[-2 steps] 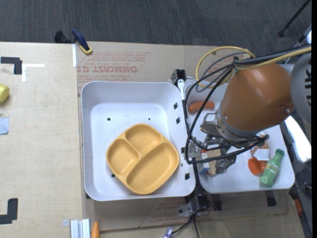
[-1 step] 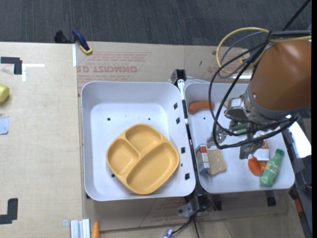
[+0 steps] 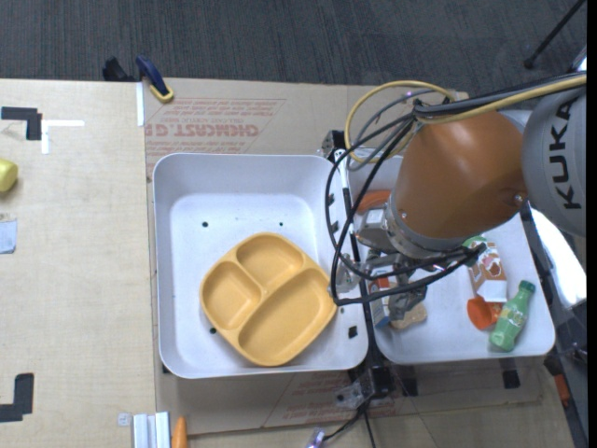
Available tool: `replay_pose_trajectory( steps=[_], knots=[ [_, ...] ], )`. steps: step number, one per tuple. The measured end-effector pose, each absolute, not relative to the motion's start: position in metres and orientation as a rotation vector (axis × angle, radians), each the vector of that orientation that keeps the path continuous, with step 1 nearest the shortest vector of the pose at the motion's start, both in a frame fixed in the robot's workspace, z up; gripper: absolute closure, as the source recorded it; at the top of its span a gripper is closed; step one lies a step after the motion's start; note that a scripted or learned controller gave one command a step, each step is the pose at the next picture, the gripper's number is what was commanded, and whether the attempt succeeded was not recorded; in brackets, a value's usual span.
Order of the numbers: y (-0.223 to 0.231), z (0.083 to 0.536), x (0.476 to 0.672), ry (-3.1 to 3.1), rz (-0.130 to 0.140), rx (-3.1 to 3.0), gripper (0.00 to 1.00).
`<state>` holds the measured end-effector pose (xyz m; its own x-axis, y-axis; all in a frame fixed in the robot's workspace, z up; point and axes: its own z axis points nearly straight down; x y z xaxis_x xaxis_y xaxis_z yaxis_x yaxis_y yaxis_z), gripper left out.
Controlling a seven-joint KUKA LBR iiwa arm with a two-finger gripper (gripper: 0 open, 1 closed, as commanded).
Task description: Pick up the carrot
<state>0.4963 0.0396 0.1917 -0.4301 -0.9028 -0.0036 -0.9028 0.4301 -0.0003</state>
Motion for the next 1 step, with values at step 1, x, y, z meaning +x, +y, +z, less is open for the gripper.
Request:
replay_pose_trajectory(
  steps=[1],
  knots=[
    [0.0154, 0.192, 0.4799, 2.333, 0.0, -2.097, 0.0]
  ],
)
